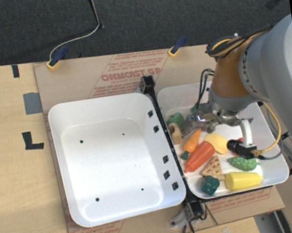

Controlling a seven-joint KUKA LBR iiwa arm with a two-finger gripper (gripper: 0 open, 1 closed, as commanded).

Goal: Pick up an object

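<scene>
At frame left you see a bare white bin [109, 162]; the toys lie in the right bin [277, 177], carrot [199, 156] at centre. Your gripper [212, 119] hovers just above them, nothing visibly held, so the approach step is in hand. Next comes a descent onto one toy.

Hand [207, 116] sits low in the right bin [277, 175], w/ toys packed tight just below and beside it: orange carrot [192, 140], red carrot [200, 155], yellow piece [217, 144], green piece [176, 119] to its left by the divider [163, 132]. Further below, a waffle-like piece [212, 169], teal block [210, 185], green pod [243, 163] and yellow cylinder [243, 179] fill that end. Left of the divider, the left bin [109, 162] floor is open room.
</scene>
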